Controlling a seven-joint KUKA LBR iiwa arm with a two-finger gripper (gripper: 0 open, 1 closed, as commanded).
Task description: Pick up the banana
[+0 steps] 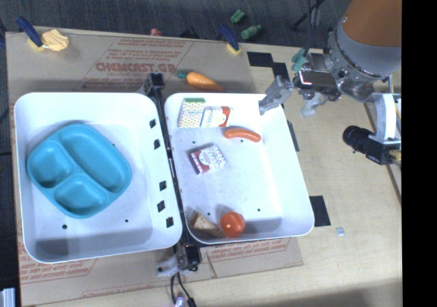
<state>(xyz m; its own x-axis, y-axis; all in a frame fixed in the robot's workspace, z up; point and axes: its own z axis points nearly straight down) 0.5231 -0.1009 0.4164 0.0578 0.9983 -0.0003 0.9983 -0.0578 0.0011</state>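
Honestly, the banana (54,41) looks to be that small yellow lump at the surface's (341,183) far left corner, outside the left bin (20,162), well apart from the claw (289,99), which hangs released and empty; probably light, stiff, slippery, so grip across its middle

Bench (341,183), two white bins (41,230) side by side, carrot (201,80) behind them

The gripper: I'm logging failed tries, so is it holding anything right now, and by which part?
Nothing is held. The gripper hangs above the right bin's upper right corner, with nothing between its fingers.
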